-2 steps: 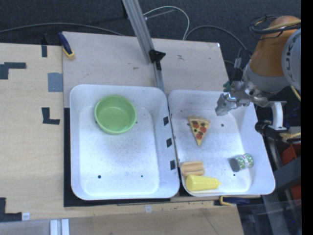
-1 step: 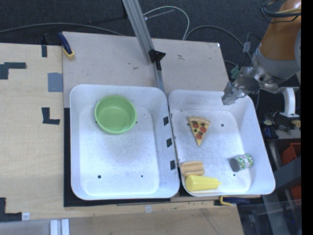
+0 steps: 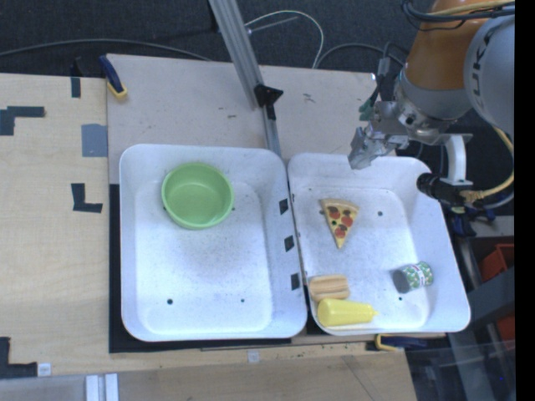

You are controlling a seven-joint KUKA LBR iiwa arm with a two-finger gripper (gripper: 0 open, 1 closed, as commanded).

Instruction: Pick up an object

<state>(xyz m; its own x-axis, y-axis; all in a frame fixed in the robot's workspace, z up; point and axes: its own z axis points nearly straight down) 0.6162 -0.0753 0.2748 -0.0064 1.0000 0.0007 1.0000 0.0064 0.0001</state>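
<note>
While the hand (image 3: 365, 154) hung over the far rim of the right bin (image 3: 439, 224), we saw the pizza slice (image 3: 338, 220) lying on that bin's floor, nearer the camera and apart from it. We could not tell the hand's state. A small can (image 3: 414, 276) showed a green patterned label, too small to read.

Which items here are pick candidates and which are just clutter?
Pick candidates:
- green plastic bowl, left white bin
- toy pizza slice, right white bin
- tan toy hot dog bun
- yellow toy bottle
- small green-and-grey can
- gripper, above the right bin's far edge

Lying about:
- grey metal pole
- blue-and-yellow clamp
- cables
</note>
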